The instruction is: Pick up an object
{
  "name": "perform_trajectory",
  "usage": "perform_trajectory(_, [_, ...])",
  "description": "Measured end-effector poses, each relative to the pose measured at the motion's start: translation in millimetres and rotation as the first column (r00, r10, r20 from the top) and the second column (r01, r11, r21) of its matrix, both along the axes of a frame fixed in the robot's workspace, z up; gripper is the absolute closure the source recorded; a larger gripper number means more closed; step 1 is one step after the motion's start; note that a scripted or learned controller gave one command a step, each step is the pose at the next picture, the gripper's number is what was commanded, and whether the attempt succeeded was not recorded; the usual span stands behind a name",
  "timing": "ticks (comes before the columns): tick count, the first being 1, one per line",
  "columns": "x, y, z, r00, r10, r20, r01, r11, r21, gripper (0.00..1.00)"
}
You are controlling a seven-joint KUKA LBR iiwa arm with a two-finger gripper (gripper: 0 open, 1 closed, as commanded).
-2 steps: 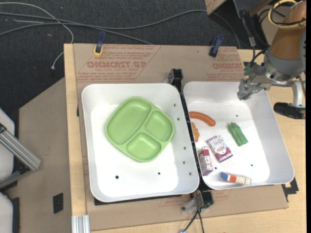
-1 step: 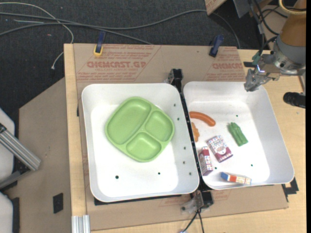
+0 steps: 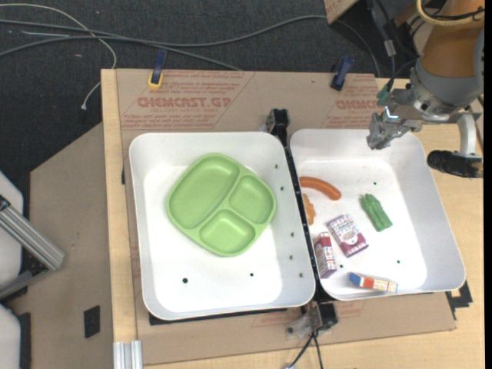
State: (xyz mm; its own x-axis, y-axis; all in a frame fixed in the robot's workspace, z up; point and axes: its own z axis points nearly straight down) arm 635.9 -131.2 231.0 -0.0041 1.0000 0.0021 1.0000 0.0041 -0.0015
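Observation:
My gripper (image 3: pixel 380 138) hangs over the far edge of the right bin (image 3: pixel 430 206), its fingertips close together with nothing between them. Below it in that bin lie an orange sausage (image 3: pixel 320 187), a green pickle-shaped piece (image 3: pixel 377 212), a small maroon and white packet (image 3: pixel 347 234), a second dark red packet (image 3: pixel 325 254) and a white tube with a blue end (image 3: pixel 373 283). A small orange item (image 3: pixel 308 206) rests against the bin's left wall. The gripper is apart from all of them, up and to the right of the sausage.
The left bin (image 3: pixel 154 267) holds a green divided plate (image 3: pixel 222 204). A black clip (image 3: pixel 277 121) sits at the far end of the seam between the bins. Blue clamps (image 3: pixel 157 76) (image 3: pixel 342 73) pin the cardboard sheet at the back.

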Motion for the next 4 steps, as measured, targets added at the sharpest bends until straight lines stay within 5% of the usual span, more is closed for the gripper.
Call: perform_trajectory(4, [-81.0,190.9,19.5,1.000,0.001,-0.003,-0.001,1.000,0.000,1.00])
